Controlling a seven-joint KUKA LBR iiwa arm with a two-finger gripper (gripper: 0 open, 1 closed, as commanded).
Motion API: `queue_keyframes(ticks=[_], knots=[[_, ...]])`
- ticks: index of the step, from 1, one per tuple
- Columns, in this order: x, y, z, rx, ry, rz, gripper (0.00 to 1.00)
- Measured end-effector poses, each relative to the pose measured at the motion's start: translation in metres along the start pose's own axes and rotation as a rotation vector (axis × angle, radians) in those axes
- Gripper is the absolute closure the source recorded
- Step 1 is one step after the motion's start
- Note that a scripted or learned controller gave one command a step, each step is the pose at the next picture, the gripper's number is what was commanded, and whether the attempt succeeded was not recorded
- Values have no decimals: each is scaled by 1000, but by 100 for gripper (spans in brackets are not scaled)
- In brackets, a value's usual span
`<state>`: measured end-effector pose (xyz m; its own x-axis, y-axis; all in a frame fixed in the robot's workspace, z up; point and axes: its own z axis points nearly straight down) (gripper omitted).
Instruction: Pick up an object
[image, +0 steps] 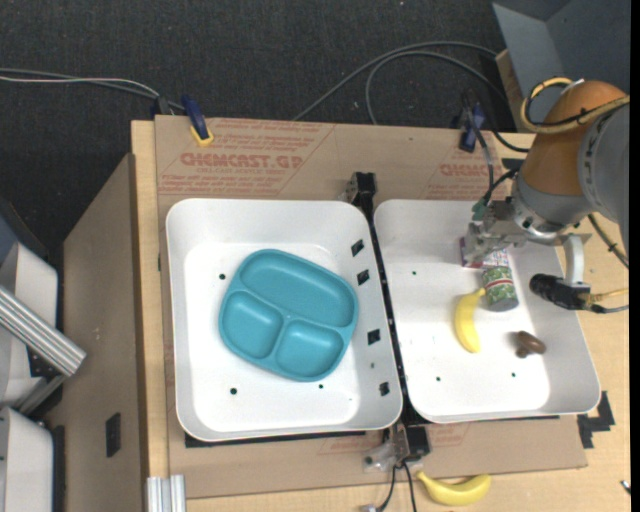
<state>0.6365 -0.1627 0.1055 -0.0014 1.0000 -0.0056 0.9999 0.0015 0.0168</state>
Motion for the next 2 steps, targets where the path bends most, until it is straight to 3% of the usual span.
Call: queue_keyframes(ticks=[2], knots=[[-5,4,-130,7,3,0,100]])
